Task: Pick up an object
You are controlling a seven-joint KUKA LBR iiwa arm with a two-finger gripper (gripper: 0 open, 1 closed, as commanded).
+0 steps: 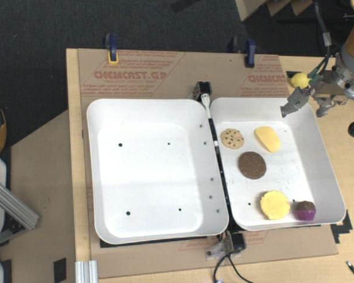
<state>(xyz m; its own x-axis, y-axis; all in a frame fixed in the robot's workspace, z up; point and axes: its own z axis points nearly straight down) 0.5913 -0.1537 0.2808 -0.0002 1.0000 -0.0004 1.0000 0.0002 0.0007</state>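
The right bin (324, 158) holds several toy foods: a chocolate-chip cookie (232, 138), a pale yellow wedge (268, 139), a dark brown round disc (252, 165), a yellow round piece (275, 205) and a small purple piece (305, 210). My gripper (305, 108) hangs over the bin's far right corner, above and to the right of the yellow wedge. Its two fingers are spread apart and nothing is between them. All the objects lie flat on the bin floor, apart from each other except the yellow round piece and the purple piece, which sit close together.
The left bin (106, 158) lies beside the right one, joined along a black hinge strip (214, 152). A small yellow ball (299, 80) sits by the wrist at the bench's far right. Two clamps (111, 47) (249, 52) hold the back edge.
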